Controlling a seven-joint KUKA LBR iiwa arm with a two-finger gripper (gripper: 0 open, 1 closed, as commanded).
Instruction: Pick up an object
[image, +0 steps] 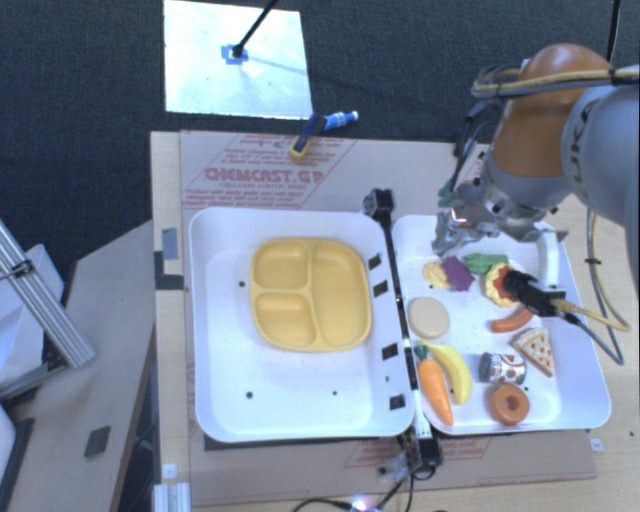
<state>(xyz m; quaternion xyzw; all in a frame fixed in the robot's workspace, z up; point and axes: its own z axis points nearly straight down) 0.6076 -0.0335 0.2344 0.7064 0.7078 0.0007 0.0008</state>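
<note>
While the gripper (452, 240) hangs low over the right bin's (590, 400) twelve o'clock end, I cannot tell its grip state. Toy foods crowd this bin: a purple piece (458, 272) just at its six o'clock, a banana (453, 368) and carrot (433, 390) toward seven. The yellow tray (308, 293) lies in the left bin (225, 400), probably as a drop spot.

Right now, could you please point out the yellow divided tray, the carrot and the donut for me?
yellow divided tray (310, 293): camera view, on its central divider.
carrot (435, 390): camera view, middle of its orange body.
donut (499, 398): camera view, on its upper-left ring.
</note>
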